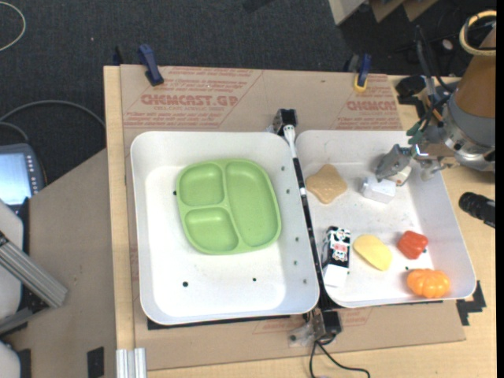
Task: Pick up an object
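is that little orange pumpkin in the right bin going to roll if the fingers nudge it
Probably. The orange pumpkin looks rounded and squat, so it may rock or roll slightly. It sits close to the right bin wall, which would likely stop it. It looks like smooth plastic, possibly slippery.

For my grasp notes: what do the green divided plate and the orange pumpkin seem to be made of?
Green divided plate: probably moulded plastic, with a smooth, slightly glossy, even colour. Orange pumpkin: likely toy plastic or rubber, bright and shiny with ribbed lobes; hardness cannot be told.
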Robot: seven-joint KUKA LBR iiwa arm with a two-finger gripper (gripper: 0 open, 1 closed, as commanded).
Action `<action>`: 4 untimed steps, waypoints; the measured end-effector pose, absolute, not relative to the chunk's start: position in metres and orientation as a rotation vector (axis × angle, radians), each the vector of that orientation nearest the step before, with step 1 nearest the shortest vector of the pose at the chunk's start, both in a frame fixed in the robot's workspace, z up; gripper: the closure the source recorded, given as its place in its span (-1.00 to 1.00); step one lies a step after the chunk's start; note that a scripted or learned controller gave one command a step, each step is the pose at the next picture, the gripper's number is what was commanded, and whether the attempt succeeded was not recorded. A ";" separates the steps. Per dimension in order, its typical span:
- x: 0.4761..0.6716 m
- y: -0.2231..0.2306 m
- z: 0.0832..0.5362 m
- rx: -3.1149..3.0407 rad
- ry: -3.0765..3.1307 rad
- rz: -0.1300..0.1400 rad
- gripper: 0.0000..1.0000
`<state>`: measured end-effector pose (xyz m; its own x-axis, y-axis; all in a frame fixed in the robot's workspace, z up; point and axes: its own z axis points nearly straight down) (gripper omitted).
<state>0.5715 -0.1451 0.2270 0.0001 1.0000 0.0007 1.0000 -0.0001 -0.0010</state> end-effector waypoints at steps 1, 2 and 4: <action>0.496 -0.104 0.322 -2.222 -2.229 -0.010 -1.00; 0.480 -0.001 0.392 -2.215 -2.238 -0.014 -1.00; 0.479 0.020 0.363 -2.215 -2.222 0.005 1.00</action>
<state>0.4791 0.0204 0.3628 -0.0031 1.0000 0.0006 1.0000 0.0031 -0.0052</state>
